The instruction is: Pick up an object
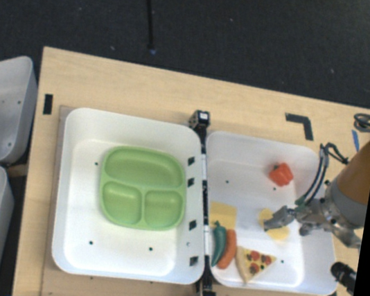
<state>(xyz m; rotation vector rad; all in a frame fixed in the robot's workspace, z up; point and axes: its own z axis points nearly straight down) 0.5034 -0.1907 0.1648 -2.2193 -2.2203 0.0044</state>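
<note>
The hand [276, 223] reaches in low over the right bin [255, 150], its dark tip sitting right on top of a pale yellow piece [278, 231] near the middle of that bin; whether its grip is spread or closed, I cannot tell from up here, and nothing shows clearly held in it. Behind it the arm's orange band [357, 174] and grey wrist [341, 202] hang over the right bin's right wall, with cables looping beside them. Taking the right bin as our marker: a red toy pepper [280, 174] sits toward its far side, well apart from the hand. A yellow cheese-like square [222, 215] lies by its left wall. Just nearer the camera from that square, a green pepper [217, 238] and an orange-red carrot-shaped piece [227, 247] lie side by side, touching or nearly so. A toy pizza slice [252, 262] rests near the bin's front wall, just beside the carrot piece. To the left of the right bin, the left bin [74, 160] carries a green divided plate [142, 187]. Both bins sit on the light wooden surface [152, 89].
</note>
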